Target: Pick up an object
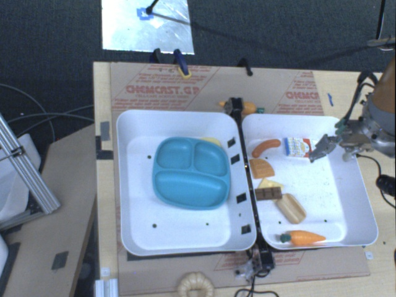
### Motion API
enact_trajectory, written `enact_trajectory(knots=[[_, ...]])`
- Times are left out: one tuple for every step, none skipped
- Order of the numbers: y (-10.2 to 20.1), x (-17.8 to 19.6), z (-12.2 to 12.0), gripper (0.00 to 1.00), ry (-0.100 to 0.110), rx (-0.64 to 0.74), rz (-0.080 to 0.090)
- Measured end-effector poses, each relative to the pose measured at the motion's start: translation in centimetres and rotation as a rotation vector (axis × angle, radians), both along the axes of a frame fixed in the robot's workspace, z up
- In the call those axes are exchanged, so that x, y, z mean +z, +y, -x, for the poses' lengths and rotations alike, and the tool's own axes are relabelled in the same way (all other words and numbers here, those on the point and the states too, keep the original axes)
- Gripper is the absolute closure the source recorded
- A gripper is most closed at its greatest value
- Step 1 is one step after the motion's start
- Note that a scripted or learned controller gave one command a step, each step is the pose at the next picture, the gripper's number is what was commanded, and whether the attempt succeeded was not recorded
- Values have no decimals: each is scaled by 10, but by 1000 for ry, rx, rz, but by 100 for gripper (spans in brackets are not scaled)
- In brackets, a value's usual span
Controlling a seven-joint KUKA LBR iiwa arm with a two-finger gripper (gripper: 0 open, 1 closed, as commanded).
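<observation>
My gripper [334, 151] hangs over the right bin [354, 193] near its far right side, fingers spread open with nothing between them. Its left finger [319, 148] is just right of a small red, white and blue carton [297, 146]. Left of the carton lies a sausage [266, 147]. Below that are an orange bread slice [262, 167], a yellow cheese wedge [270, 183], a brown chocolate piece [268, 194] and a tan bread roll [291, 208]. A carrot [303, 238] lies along the bin's front edge.
The left bin [139, 215] holds a blue divided plate [192, 172] with a yellow item [212, 141] peeking out behind it. A yellow object [247, 108] sits behind the bins' divider. A beige ring [195, 284] lies on the bench front.
</observation>
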State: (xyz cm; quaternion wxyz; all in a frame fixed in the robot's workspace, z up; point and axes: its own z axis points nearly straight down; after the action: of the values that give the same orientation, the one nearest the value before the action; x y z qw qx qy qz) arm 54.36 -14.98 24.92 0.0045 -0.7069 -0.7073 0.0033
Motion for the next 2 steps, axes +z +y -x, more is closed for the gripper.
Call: enact_trajectory(knots=[[0,7,-2,0,-12,3,2],[-1,-55,-2,0,-10,1,1]])
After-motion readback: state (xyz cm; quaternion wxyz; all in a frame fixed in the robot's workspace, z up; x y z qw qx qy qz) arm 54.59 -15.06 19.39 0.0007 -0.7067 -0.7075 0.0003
